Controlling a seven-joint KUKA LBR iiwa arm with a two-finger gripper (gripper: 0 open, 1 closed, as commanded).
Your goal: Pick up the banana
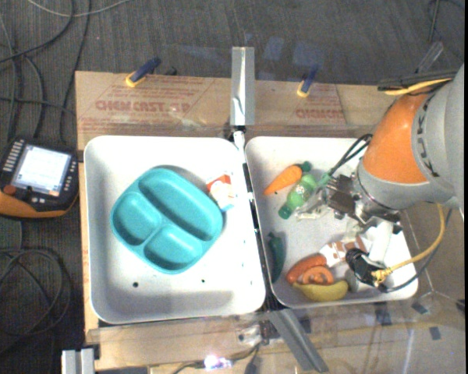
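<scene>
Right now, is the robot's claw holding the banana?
Gripper: cannot be told if open or closed. The banana lies in the right bin, away from it.

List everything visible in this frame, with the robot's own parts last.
left bin: 1, white, left half of bench
divided plate: 1, teal, in left bin
small toy: 1, red and white, by the plate's right edge
right bin: 1, white, right half
carrot: 1, orange, upper right bin
green toy: 1, below carrot
banana: 1, yellow, near front edge of right bin
handheld pendant: 1, orange-black, left of the bench
arm: 1, grey and orange, over right bin
</scene>
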